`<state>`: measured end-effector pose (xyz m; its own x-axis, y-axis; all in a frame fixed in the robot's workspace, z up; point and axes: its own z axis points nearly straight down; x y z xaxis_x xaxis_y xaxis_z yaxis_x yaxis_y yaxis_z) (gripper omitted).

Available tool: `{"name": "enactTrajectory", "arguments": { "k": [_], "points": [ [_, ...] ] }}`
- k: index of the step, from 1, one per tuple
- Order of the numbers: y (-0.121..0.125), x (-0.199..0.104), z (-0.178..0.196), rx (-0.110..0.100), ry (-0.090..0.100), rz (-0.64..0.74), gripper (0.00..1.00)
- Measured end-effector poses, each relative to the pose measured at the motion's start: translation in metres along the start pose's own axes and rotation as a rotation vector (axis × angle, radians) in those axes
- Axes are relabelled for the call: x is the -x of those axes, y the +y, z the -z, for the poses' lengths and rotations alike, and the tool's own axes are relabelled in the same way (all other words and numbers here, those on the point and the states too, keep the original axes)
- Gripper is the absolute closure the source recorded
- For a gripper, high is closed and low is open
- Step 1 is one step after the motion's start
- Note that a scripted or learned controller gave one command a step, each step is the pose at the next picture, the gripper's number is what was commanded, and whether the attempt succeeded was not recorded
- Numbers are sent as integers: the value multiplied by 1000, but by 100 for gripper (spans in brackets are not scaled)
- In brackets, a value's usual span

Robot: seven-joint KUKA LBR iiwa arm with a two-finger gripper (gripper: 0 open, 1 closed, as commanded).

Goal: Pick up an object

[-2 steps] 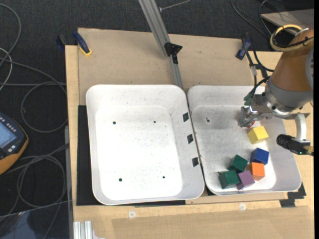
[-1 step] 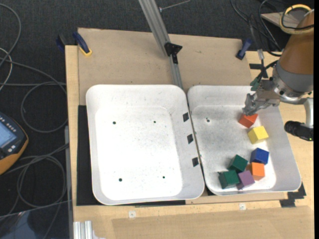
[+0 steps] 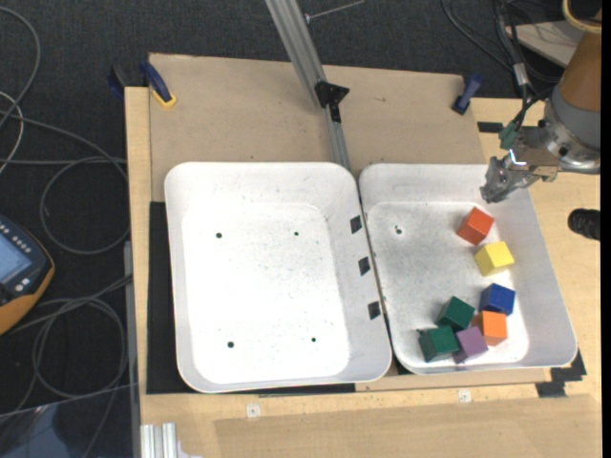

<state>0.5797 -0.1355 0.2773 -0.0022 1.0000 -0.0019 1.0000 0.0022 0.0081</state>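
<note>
Several small blocks lie in the right bin (image 3: 420, 256). An orange-red block (image 3: 475, 226) sits near its far right, with a yellow block (image 3: 494, 257) just below it. Lower down are a blue block (image 3: 497, 299), an orange block (image 3: 494, 324), a purple block (image 3: 471, 343) and two green blocks (image 3: 456, 311) (image 3: 439, 343). My gripper (image 3: 498, 185) hangs over the bin's far right corner, just above and to the right of the orange-red block, with nothing visibly held.
The left bin (image 3: 258, 275) lies beside the right one, joined by black clips (image 3: 364, 264). A slanted metal pole (image 3: 301, 41) crosses the back of the bench. Blue clamps (image 3: 158, 82) (image 3: 467, 93) hold the board's far corners. Cables lie on the floor to the left.
</note>
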Motion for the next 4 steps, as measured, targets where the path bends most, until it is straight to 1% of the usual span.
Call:
{"name": "enactTrajectory", "arguments": {
  "k": [1,3,4],
  "points": [
    [-11,-48,-14,-10,4,3,100],
    [-34,-150,-39,-11,5,4,100],
    [-41,-206,-48,-11,5,5,100]
  ]
}}
